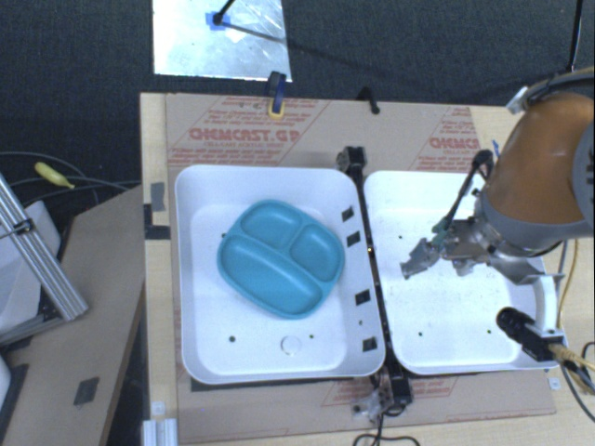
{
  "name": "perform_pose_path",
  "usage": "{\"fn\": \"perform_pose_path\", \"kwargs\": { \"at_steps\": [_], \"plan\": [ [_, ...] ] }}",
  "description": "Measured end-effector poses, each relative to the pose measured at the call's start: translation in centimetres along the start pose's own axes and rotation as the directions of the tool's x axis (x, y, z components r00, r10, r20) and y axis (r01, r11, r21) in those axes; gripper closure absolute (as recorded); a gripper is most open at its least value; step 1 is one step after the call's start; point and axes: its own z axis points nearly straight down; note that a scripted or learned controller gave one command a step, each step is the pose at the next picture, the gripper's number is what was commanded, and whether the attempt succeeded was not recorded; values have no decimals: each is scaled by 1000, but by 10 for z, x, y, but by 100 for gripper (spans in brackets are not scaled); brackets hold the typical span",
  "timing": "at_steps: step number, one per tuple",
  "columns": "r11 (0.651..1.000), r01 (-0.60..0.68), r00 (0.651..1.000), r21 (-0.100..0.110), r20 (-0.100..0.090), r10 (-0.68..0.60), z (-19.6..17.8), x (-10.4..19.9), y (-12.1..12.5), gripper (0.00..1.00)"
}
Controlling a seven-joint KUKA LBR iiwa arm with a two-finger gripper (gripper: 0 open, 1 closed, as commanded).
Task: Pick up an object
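The blue plate [281, 269], a divided dish with three compartments, lies flat in the left bin [200, 342], a little above that bin's middle and tilted so its long edge runs from about ten o'clock to four o'clock. A small round mark sits on the bin floor just below it, at six o'clock from the plate.

The gripper [416, 260] hangs over the right bin [465, 365], in that bin's left half, with the arm [544, 170] and its orange band coming in from three o'clock. The gripper's tips point toward roughly eight o'clock, down at the white floor. Whether the fingers are apart or together cannot be told; they blur into one grey shape from this angle, and nothing seems to be between them.

The plate sits at about nine o'clock from the gripper, well apart from it, with the dark divider [364, 249] between the two bins running in between. The right bin's floor under the gripper shows a few tiny dark specks. Both bins rest on a cardboard sheet [244, 133] printed with red lettering.
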Motion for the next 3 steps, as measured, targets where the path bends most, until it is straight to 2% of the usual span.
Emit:
{"fn": "perform_pose_path", "kwargs": {
  "at_steps": [1,2,3],
  "plan": [
    [1000,1,1000,-1,-1,-1,-7,91,33,0],
    [1000,-6,1000,-1,1,6,-17,85,33,100],
    [1000,-7,1000,4,1,7,-18,97,-1,100]
  ]
}}
